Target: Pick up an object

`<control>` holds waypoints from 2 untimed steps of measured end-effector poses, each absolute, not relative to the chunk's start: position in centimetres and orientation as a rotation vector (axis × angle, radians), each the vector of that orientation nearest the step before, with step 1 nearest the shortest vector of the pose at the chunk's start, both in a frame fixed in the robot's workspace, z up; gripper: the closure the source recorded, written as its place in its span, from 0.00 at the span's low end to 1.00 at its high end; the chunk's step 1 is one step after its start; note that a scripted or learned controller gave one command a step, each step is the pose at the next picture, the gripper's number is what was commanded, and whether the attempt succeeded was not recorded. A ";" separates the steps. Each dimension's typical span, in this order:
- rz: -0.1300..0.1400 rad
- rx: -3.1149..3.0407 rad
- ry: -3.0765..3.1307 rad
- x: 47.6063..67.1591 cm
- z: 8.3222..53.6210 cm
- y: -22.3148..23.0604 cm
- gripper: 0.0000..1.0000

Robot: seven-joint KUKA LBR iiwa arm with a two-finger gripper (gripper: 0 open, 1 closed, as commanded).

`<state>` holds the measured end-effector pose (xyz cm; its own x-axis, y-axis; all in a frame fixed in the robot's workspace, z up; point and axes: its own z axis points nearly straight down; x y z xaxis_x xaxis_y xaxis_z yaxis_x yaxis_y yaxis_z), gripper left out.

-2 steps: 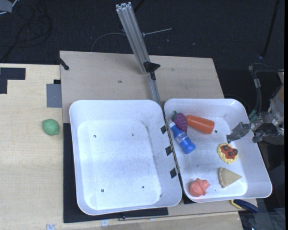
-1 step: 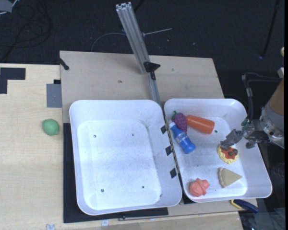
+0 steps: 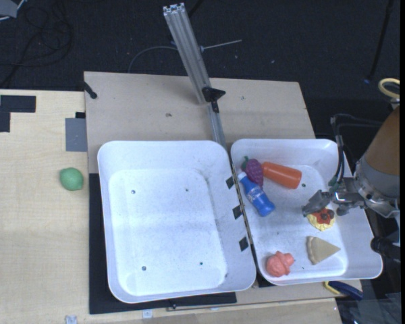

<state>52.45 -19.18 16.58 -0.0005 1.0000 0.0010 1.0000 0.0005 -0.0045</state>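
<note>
My gripper (image 3: 320, 204) hangs low over the right side of the right bin (image 3: 290, 148), directly above a small yellow and red object (image 3: 322, 220) that it partly hides. An orange carrot-like piece (image 3: 281, 174), a purple grape cluster (image 3: 254, 171) and a blue bottle (image 3: 258, 197) lie in the bin's upper left. Near the front edge sit a tan wedge (image 3: 321, 250) and a pink-red lump (image 3: 279, 264).
The left bin (image 3: 121, 157) adjoins the right one, with black clips along the shared wall. A green ball (image 3: 71, 179) rests on the wooden bench to the far left. A metal rail (image 3: 189, 49) slants down behind the bins.
</note>
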 end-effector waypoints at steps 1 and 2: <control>0.004 -2.218 -2.219 53.1 11.8 -19.6 0.00; 0.001 -2.222 -2.220 53.1 13.0 -19.7 1.00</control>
